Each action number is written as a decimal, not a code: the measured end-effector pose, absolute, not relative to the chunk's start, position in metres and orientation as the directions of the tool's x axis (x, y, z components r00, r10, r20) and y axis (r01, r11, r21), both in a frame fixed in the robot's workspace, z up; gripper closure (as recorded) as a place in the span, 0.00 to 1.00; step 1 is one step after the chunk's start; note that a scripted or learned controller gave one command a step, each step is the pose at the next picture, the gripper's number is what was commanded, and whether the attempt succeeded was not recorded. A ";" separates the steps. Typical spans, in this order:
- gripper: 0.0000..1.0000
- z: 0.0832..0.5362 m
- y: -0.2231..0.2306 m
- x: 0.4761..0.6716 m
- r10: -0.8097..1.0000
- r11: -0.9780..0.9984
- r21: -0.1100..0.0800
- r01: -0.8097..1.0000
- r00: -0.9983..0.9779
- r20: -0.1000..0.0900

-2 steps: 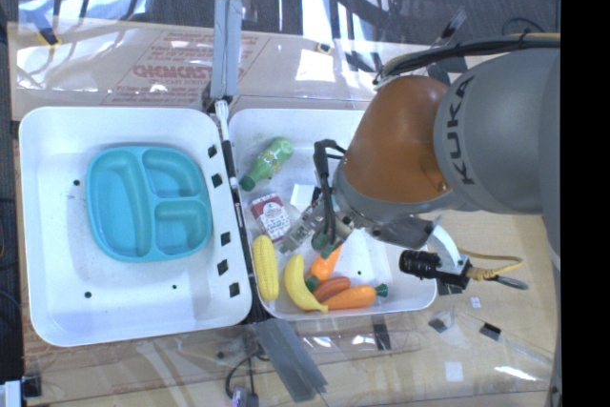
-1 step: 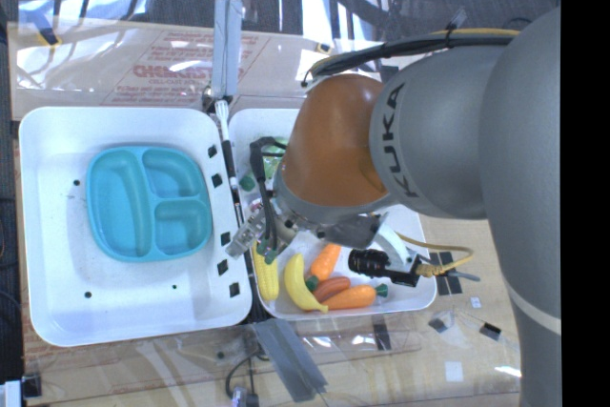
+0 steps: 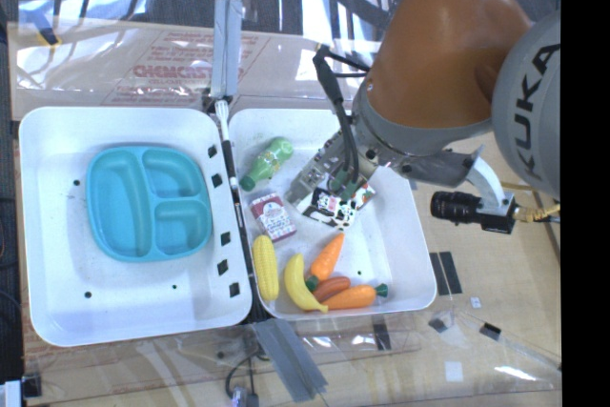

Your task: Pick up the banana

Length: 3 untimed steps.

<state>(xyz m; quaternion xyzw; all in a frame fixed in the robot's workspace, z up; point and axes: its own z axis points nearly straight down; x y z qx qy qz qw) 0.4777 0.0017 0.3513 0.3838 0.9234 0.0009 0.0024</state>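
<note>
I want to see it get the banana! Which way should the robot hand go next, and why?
Probably toward the near edge of the right bin. The gripper hangs over the black-and-white carton in the middle, while the banana lies nearer the front, between the corn and the carrots.

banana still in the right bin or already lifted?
In the bin. The banana lies flat on the right bin floor beside the corn; the gripper is apart from it.

Bench (image 3: 496,338) — two white bins (image 3: 48,205) (side by side).
</note>
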 end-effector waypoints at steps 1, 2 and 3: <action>0.00 0.195 -0.002 0.487 0.771 0.637 -0.004 0.771 -0.637 0.003; 0.00 0.191 -0.043 0.477 0.694 0.720 -0.003 0.694 -0.720 0.004; 0.00 0.191 -0.011 0.477 0.698 0.716 -0.003 0.698 -0.716 0.005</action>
